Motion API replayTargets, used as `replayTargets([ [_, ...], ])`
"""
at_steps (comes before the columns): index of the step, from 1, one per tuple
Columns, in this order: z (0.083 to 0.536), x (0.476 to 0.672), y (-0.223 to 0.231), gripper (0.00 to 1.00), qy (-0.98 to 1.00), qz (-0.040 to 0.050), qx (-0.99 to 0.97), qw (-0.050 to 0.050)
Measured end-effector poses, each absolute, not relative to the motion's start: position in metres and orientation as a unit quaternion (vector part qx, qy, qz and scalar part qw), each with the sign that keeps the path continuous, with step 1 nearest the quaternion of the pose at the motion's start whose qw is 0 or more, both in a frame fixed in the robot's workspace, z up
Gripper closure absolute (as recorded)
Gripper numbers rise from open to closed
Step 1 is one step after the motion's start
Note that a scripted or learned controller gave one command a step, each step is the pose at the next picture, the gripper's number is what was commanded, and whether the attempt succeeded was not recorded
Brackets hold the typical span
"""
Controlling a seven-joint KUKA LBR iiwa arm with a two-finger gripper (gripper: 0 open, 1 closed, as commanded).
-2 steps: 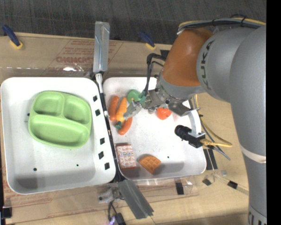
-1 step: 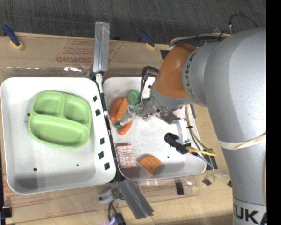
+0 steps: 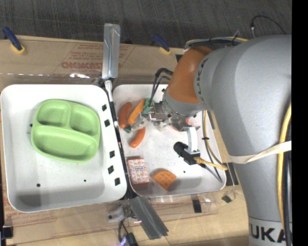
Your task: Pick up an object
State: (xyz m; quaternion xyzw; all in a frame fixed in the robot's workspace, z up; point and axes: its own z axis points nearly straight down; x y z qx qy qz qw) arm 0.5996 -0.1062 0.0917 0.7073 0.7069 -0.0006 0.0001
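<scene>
Orange carrots (image 3: 129, 114) crowd claw (image 3: 150, 111), grip unclear | box (image 3: 137, 169), waffle (image 3: 164, 179) near | green plate (image 3: 66, 129) in left bin (image 3: 15, 152)

Bench (image 3: 66, 60) — seemingly cardboard-topped — bears two bins (image 3: 15, 137).

The arm (image 3: 246, 96) is reaching in from the right, its hand (image 3: 153, 113) hovering over the right bin (image 3: 210, 181) beside two carrots (image 3: 129, 113). A sausage (image 3: 137, 137), a small box (image 3: 137, 169) and a waffle (image 3: 164, 179) are lying lower down; a green tray (image 3: 66, 129) is sitting in the left bin (image 3: 15, 137).
</scene>
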Motion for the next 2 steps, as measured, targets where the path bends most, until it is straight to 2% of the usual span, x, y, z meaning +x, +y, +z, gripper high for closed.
replayTargets([
  [1,0.102,0.6,-0.106,1.0,0.708,-0.0003,0.706,0.0],
  [2,0.192,0.618,-0.074,1.0,0.653,-0.0006,0.757,0.0],
])
